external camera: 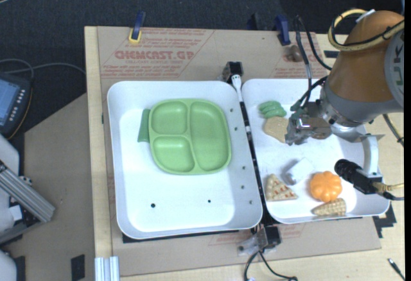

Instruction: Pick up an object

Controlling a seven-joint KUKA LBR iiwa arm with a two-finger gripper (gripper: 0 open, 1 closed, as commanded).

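Camera view: one green tray (190,135), two bins (128,164).

KUKA iiwa arm (359,74): grey body, orange band.
The orange band (366,55) is broad and rounded, above a grey wrist. Black cables run along it; a yellow-edged ring sits on top. The gripper (302,129) is metallic grey.

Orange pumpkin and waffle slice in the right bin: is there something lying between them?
In the camera view, bare white bin floor lies directly between the pumpkin and the waffle slice. A small grey object sits just above that gap.
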